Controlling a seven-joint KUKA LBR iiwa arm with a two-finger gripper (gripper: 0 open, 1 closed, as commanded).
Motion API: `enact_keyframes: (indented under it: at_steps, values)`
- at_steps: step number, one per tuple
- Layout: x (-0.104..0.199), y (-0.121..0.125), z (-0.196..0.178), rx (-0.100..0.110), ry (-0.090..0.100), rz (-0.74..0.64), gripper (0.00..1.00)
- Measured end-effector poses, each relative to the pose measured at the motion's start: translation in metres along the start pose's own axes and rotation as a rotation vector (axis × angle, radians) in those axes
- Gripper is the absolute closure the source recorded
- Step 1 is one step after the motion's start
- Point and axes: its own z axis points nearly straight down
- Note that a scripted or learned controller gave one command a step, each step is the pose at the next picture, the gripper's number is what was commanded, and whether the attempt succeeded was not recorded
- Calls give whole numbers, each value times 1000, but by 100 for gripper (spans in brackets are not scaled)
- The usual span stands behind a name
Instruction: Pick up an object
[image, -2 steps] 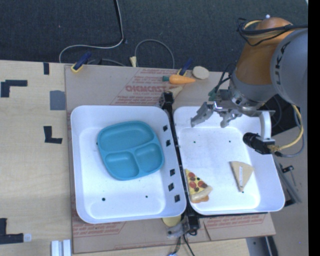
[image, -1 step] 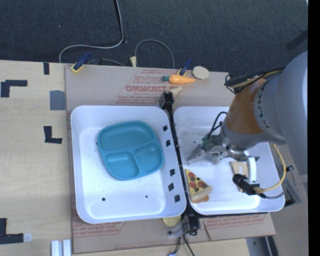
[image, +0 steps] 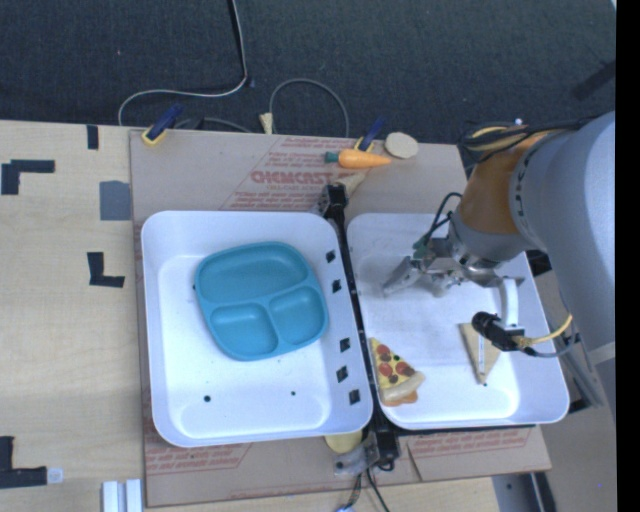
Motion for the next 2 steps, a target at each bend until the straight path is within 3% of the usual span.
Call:
enact_keyframes:
  at_steps: [1,2]
  values:
    - [92,19,-106,-10,1,-10,0]
    - [132,-28,-98,4,0,-3,0]
